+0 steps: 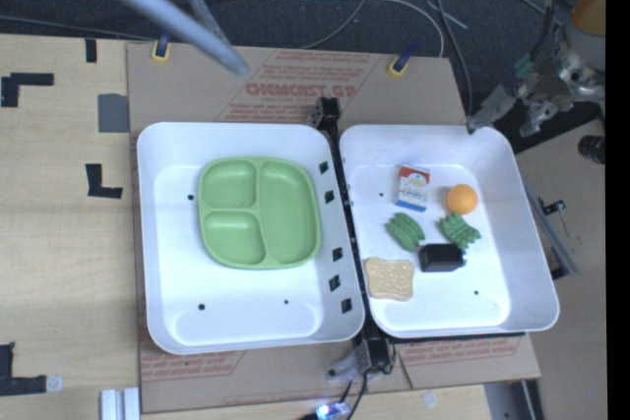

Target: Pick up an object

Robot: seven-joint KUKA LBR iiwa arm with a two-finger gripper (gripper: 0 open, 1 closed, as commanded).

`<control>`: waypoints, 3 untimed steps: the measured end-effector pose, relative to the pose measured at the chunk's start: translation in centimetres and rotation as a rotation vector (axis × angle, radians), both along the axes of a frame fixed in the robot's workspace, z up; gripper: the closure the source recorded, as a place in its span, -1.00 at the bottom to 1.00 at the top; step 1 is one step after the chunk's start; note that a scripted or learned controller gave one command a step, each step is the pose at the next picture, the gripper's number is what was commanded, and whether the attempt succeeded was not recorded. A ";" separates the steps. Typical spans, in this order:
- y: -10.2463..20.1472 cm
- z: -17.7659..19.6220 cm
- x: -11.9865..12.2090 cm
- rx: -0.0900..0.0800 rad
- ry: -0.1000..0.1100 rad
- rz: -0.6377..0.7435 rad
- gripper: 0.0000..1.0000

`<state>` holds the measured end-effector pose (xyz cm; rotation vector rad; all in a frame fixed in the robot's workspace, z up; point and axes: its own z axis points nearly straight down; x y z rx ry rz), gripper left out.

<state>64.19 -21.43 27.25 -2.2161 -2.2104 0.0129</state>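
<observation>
One end effector point(497, 113) shows at the far right of the scene, hanging just beyond the far right corner of the right bin point(532, 305), with the grey arm and its orange band rising off toward the upper right; its tip is small and blurred against the dark floor, so I cannot tell how it is set, and nothing is visibly held there. Inside the right bin, well apart from the end effector, lie six small objects. A small white carton point(413, 187) with red and blue print sits farthest back, with an orange ball point(461, 200) just to its right. Nearer, a green leafy toy point(405, 231) lies below the carton, and a second green leafy piece point(460, 231) lies below the ball, touching or almost touching a black block point(441, 258) just in front of it. A tan slice of toast point(389, 278) rests nearest, left of the black block, close to the bin's left wall. The left bin point(162, 310) sits side by side with the right one, black clips joining them along the shared edge, and it holds a green divided plate point(260, 212) with three compartments. Both bins rest on a sheet of printed cardboard point(295, 79) laid on the wooden table point(59, 241).
</observation>
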 end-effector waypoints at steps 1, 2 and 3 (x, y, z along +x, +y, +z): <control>0.1 0.9 0.2 -0.003 -0.013 0.004 -1.00; 1.1 -4.3 -0.1 -0.003 -0.010 0.004 -1.00; 1.3 -8.8 0.5 -0.003 -0.010 0.005 -1.00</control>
